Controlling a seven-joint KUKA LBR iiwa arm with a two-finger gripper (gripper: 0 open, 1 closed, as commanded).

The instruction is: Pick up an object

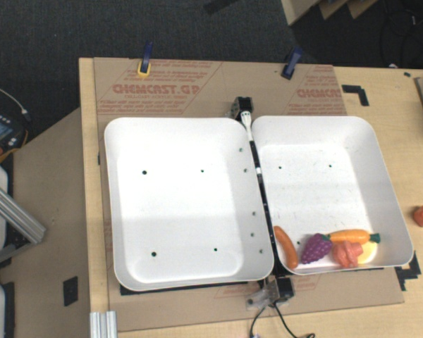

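Observation:
Several toy foods lie along the near edge of the right bin (317, 136). An orange-red sausage (285, 246) lies at the bin's near left corner. Right of it sits a purple bunch of grapes (315, 248). An orange carrot with a green tip (354, 236) rests beside a red piece (345, 254) and a pale yellow piece (367, 253).
The left bin (176, 199) stands beside the right one, with a black strip between them. Both rest on a cardboard sheet held by two clamps (146, 60) at the far edge. A small orange object (421, 216) lies on the bench to the right of the bins.

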